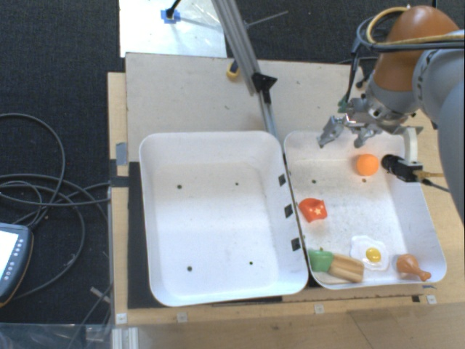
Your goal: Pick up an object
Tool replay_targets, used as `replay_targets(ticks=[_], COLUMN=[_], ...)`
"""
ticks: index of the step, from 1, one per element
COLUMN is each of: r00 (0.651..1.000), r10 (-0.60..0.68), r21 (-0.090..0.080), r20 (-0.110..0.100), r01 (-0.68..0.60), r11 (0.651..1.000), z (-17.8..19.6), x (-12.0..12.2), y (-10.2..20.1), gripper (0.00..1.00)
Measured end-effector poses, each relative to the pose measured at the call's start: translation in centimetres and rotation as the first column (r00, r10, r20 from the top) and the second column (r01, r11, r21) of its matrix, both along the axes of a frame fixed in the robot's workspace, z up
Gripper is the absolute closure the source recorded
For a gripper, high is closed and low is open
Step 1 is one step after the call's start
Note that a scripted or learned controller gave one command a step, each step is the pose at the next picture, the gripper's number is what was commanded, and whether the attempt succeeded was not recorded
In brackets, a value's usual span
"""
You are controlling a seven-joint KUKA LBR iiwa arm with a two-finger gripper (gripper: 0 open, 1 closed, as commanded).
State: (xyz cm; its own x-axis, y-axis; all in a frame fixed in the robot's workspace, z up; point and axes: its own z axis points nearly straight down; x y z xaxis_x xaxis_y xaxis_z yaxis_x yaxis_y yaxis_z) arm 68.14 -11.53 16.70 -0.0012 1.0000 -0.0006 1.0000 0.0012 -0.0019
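1. Step: approach, nothing picked yet. The gripper [346, 137] hangs over the far end of the right bin [341, 189], fingers spread, nothing between them
2. Task's thing: any object will do. The orange ball [368, 165] is the closest, just below and a little right of the fingertips in the view, apart from them
3. Next move, as I judge it: shift right and toward the ball, drop to the bin floor, straddle it, close. Being round, it may roll off if the fingers land off-centre
4. Other candidates: red piece [313, 209] below and left of the gripper, lying alone. Fried egg [369, 252], drumstick [413, 267], green piece [320, 258] and tan stick [346, 268] sit well below it at the near end
5. In the way: little. The bin's right wall is near the ball, so the fingers have less room on that side. The green piece and tan stick touch each other, a harder grab
6. Left bin [218, 217] is well to the gripper's left
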Motion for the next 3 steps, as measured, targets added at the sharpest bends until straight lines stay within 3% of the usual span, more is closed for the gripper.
replay_targets(ticks=[1,2,3], r00=[1.0,1.0,1.0], r10=[0.0,0.0,0.002], r21=[0.0,0.0,-0.001], r20=[-0.001,0.007,0.012], r01=[0.0,0.0,-0.002], r11=[1.0,1.0,1.0], z=[-4.4,-3.0,3.6], x=[-0.7,-0.5,-0.3], y=[-0.1,-0.1,-0.2], gripper=[0.0,1.0,1.0])
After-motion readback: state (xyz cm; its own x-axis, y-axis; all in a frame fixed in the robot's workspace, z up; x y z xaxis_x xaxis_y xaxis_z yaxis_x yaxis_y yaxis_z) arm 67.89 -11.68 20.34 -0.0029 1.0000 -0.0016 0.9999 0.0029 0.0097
